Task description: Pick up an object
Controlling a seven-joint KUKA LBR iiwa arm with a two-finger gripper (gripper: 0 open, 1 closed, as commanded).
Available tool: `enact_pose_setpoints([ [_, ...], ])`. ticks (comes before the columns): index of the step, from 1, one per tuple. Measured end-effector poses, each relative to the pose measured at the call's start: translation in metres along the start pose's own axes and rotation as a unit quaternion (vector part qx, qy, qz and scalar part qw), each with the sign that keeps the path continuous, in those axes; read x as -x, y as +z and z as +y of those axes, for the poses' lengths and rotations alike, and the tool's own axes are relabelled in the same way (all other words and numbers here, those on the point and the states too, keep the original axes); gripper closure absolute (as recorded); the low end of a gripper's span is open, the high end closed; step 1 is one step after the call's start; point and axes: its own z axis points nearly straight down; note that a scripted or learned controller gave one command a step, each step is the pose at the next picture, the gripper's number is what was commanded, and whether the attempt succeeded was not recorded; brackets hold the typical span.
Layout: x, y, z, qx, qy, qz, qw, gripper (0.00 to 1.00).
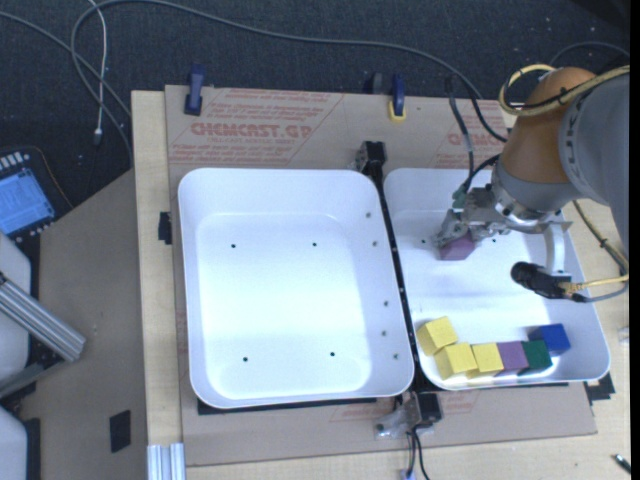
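Observation:
My gripper (462, 232) hangs over the upper part of the right bin (585, 313), below the orange wrist band. A small purple block (458, 250) lies right at its tip, with its top edge covered by the gripper. I cannot see whether the block rests on the bin floor or is raised. Along the bin's near edge lie several blocks in a row: a yellow block (436, 334), two more yellow blocks (458, 359) (487, 357), a second purple block (512, 354), a green block (537, 354) and a blue block (553, 339).
The left bin (290, 288) stands beside the right one, with a narrow black divider between them. A black cable end (535, 279) and wires trail from the arm over the right bin's right side. Two clamps (196, 90) (397, 98) hold the board's far edge.

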Motion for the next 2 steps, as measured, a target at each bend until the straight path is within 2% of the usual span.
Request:
enact_pose_setpoints([
  [1, -0.083, -0.094, -0.010, 0.003, -0.004, 0.001, 1.0000, 1.00],
  [2, -0.142, -0.088, 0.023, -0.001, -0.003, 0.001, 1.0000, 1.00],
])
